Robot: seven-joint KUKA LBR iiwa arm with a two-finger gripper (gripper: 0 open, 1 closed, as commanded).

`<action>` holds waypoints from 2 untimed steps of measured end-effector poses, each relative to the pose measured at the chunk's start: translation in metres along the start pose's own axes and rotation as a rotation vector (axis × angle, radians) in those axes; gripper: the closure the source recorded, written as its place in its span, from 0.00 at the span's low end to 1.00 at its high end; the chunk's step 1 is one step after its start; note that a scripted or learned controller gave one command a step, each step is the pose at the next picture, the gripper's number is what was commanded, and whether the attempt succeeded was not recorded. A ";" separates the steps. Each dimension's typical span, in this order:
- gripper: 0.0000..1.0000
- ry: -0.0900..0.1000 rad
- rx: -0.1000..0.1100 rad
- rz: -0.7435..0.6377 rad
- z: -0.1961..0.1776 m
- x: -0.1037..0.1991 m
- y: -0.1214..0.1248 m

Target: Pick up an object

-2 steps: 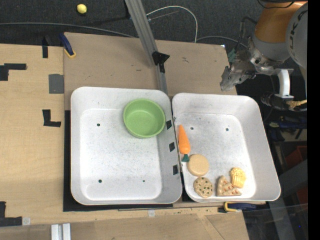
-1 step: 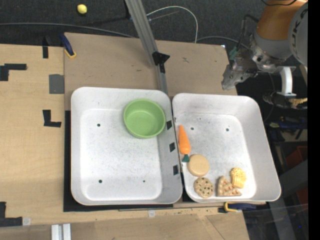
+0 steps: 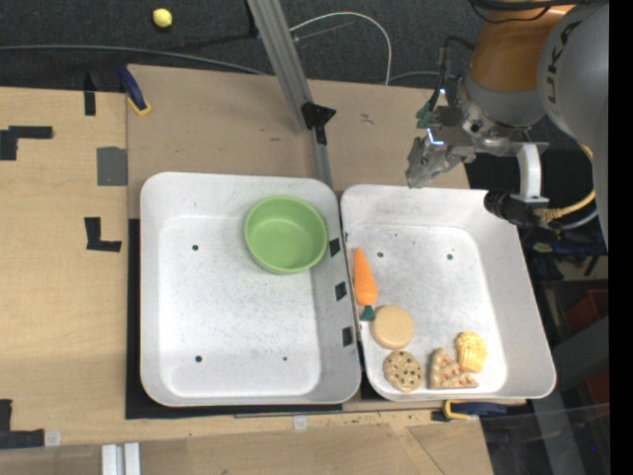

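My gripper point(image 3: 425, 169) hangs above the far rim of the right bin point(image 3: 465, 228), with nothing seen between its fingers. In that bin an orange carrot point(image 3: 364, 277) lies by the left wall. Below it sit a tan round bun point(image 3: 393, 327), a brown cookie point(image 3: 403, 369), a pinkish waffle-like piece point(image 3: 447, 370) and a yellow corn piece point(image 3: 471, 350). A green bowl point(image 3: 286, 234) stands at the back of the left bin point(image 3: 188, 295).
A grey metal post point(image 3: 282, 47) slants down to the gap between the bins. Cables point(image 3: 356, 38) trail over the bench behind. A small yellow ball point(image 3: 162, 17) lies on the dark floor at the top left.
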State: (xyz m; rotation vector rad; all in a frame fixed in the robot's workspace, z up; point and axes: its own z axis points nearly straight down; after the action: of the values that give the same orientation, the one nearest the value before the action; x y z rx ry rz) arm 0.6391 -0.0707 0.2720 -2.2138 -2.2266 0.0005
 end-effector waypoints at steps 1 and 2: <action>1.00 0.001 0.001 -0.001 0.000 0.056 -0.004; 1.00 0.000 0.003 0.001 0.020 0.102 -0.012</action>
State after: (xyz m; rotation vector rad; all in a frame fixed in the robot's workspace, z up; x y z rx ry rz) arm 0.6265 0.0309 0.2520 -2.2134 -2.2250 0.0039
